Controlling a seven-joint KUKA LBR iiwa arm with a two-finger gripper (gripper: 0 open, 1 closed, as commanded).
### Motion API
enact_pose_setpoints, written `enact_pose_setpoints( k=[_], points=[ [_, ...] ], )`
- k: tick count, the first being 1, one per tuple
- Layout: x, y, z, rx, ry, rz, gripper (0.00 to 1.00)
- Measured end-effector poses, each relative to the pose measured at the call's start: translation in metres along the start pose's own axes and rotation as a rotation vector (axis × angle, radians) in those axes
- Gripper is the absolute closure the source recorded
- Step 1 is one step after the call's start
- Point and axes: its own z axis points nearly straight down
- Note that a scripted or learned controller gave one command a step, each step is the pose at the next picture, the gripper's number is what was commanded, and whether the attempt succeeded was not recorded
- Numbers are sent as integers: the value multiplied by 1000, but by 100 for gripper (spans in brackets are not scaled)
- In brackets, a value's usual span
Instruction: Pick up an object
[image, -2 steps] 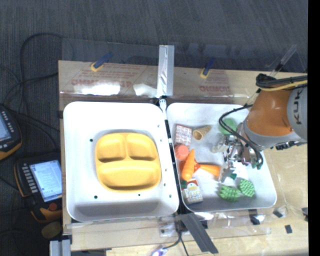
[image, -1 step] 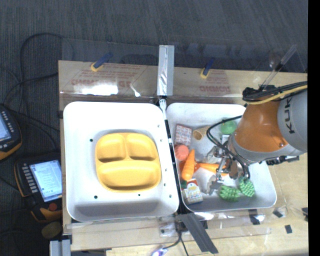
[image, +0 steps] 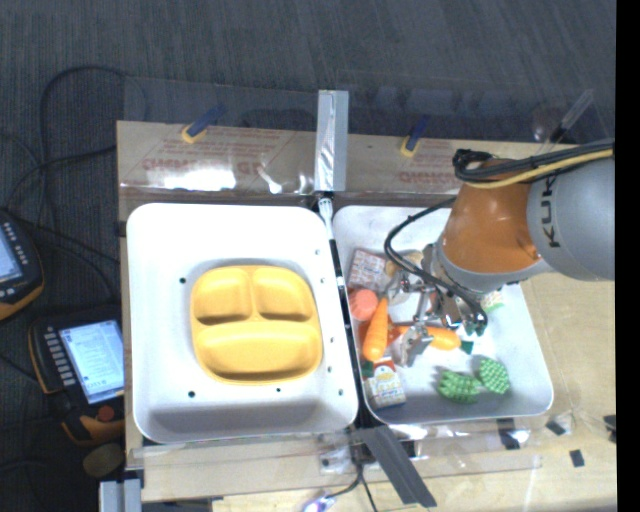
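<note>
You are looking at the gripper (image: 420, 325) hanging low over the middle of the right bin (image: 530, 385), under the orange band of the arm. Whether it is parted or closed you cannot tell from here: the metal parts are blurring into the clutter beneath them, and nothing is visibly being held.

The nearest candidate is the carrot (image: 376, 328), lying just to the gripper's left as the camera sees it, close against the bin's left wall. Its long axis is running nearly up and down the picture, tilted slightly, with the narrower end seeming to point toward the far edge. A grasp would probably be working best across that axis, so you would be closing from the sides rather than end to end.

A smaller orange piece (image: 443, 340) is sitting almost under the gripper, lying roughly crosswise. The green knobbly item (image: 470, 381) is resting nearer the front right corner. The yellow divided tray (image: 256, 322) is sitting in the left bin (image: 150, 300), well apart.
</note>
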Motion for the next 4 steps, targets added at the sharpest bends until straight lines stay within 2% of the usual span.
enact_pose_setpoints(
  k=[1, 2, 3, 4],
  points=[
    [36, 1, -1, -1, -5, -16, 0],
    [33, 1, -12, 3, -9, -16, 100],
    [-16, 2, -1, -3, 3, 243, 100],
    [-17, 0, -1, 1, -5, 245, 0]
  ],
)
